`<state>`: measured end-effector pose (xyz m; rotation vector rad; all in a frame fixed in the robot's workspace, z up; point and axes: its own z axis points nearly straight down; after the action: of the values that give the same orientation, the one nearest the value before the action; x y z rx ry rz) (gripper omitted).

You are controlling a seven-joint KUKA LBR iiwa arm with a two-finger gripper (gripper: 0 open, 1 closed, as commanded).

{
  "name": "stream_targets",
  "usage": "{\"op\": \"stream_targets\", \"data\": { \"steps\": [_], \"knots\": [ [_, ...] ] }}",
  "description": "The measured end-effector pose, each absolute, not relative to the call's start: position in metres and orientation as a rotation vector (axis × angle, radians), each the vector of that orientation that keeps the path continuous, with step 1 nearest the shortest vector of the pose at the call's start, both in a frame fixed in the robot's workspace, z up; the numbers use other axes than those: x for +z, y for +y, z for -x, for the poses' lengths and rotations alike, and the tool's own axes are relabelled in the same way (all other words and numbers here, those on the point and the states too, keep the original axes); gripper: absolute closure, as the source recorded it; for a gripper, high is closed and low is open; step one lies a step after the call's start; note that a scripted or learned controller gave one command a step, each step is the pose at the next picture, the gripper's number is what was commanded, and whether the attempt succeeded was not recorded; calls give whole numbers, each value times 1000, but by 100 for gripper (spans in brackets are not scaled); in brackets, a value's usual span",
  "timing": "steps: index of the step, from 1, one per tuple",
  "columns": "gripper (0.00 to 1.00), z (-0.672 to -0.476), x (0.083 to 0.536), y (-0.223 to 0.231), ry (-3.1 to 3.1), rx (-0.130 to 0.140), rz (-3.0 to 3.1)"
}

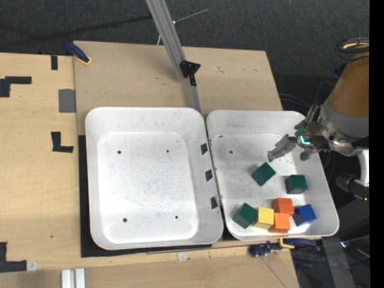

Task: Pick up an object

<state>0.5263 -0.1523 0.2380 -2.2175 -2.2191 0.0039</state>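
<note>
Blocks lay gathered in the right bin (273,120), and that was where the work was. From the fixed overhead camera, a dark green block (263,174) sat tilted and alone near the bin's middle, well apart from its neighbours. A second green block (296,183) lay nearer the right wall. Along the near edge a cluster was packed tight: a green block (245,215), a yellow one (265,215) touching it, two orange ones (282,213) and a blue block (305,213). The left bin (147,116) carried nothing the task needed.

The gripper (294,146) hung over the right bin, above and to the right of the lone dark green block, with the arm's orange band (354,89) behind it at the right. One grey finger (281,149) pointed down and left toward that block; the other seemed to stand apart from it, so the jaws looked spread with nothing between them, though the view was coarse there.

The step in hand was judged to be the approach before any grasp. Doing it well probably meant choosing the lone dark green block, since free space lay around it and the fingers could pass down either side. The wrist would likely need turning to match the block's skew, so the pads met flat faces and not corners. A centred, vertical descent would lessen the risk of nudging the block aside.
</note>
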Motion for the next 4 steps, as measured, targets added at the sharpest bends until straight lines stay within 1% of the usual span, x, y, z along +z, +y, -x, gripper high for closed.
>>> {"op": "stream_targets", "data": {
  "steps": [1, 2, 4],
  "knots": [
    [0, -527, 240, -152, -2223, 1, 2218],
    [0, -528, 177, -146, -2218, 8, 2215],
    [0, -529, 91, -142, -2222, 5, 2221]
  ]
}}
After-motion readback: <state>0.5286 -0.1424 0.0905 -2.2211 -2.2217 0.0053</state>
